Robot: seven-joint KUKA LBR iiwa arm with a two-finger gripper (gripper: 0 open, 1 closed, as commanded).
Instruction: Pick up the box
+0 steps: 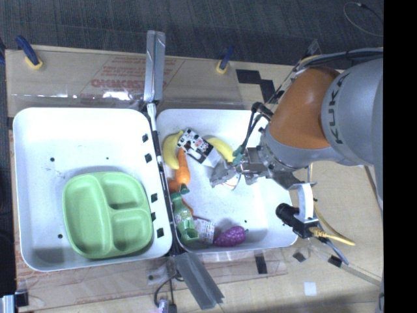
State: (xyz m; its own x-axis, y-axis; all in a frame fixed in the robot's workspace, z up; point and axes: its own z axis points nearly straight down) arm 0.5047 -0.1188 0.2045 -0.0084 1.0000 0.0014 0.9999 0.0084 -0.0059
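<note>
Right of centre in the frame, the pincer [223, 173] hangs in the right bin [260, 230], just beside the box [195, 145]; I cannot tell its state.

Bare bin floor [260, 207] rightward; bananas [171, 150] — carrot [184, 168] crowding box [195, 145]
</note>
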